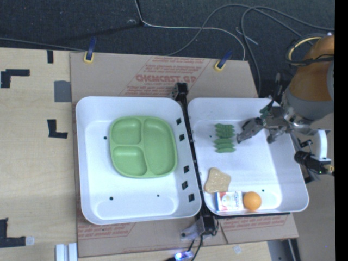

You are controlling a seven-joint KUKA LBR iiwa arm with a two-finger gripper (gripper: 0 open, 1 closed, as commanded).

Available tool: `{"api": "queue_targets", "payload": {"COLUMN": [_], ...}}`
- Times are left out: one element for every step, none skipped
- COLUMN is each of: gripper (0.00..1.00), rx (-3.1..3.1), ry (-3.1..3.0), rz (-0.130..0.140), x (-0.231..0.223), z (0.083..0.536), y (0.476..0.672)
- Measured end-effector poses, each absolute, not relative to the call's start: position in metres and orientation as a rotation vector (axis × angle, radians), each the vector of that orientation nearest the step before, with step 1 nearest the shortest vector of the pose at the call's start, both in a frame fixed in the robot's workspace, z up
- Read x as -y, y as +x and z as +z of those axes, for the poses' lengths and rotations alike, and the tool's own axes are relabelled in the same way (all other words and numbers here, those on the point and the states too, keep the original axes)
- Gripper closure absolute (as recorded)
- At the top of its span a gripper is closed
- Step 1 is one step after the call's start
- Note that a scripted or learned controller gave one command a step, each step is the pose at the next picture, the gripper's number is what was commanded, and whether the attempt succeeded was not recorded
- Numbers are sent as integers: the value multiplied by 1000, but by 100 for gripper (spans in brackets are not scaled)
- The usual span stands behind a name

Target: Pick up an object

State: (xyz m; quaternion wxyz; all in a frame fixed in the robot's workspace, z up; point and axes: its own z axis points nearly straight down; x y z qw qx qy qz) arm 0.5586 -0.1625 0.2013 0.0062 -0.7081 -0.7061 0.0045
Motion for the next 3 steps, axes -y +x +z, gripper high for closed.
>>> {"api": "queue_targets", "payload": {"gripper": [0,0,0], "rx": [2222,2219,2223], "ry": [-2220,-2217,-2220], "rz": [2,7,4], "x": [162,157,155], "z": [209,147,84], "y": [562,555,557]}}
